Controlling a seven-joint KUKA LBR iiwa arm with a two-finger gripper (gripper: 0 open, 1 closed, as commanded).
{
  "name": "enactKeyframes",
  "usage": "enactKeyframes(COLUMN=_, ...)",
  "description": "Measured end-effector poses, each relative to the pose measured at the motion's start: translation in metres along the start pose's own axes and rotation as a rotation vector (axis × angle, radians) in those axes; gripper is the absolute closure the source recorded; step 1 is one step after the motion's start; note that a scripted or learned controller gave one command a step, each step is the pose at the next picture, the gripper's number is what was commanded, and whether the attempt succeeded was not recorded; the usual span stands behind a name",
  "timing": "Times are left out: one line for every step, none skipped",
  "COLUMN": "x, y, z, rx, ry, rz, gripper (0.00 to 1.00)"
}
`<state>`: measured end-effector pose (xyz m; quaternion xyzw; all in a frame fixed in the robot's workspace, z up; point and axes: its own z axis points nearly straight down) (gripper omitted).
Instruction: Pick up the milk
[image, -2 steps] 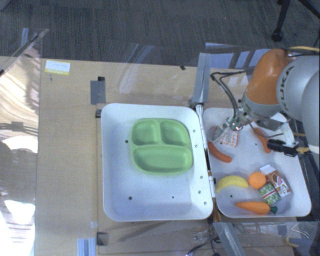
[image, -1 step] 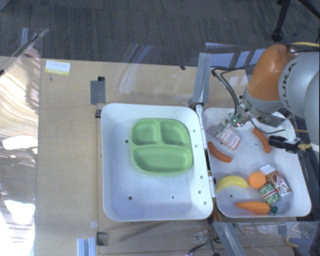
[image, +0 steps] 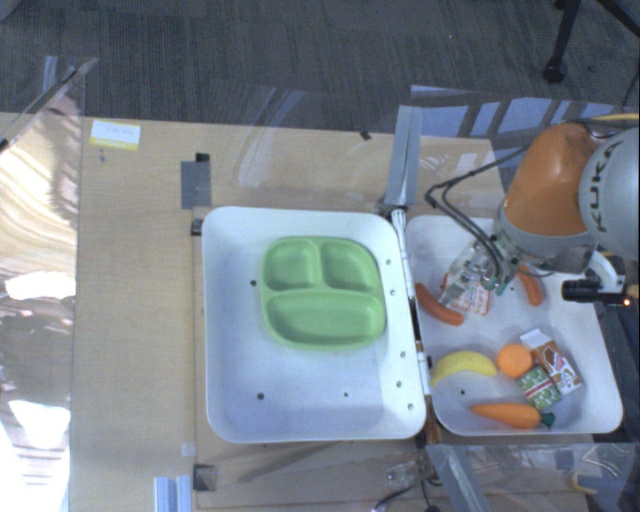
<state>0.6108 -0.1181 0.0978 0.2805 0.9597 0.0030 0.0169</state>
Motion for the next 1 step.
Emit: enactKeyframes(x=0.0048, y=0.0814, z=-0.0894, rx=0.009, ry=0.02, rz=0.071, gripper=1.0)
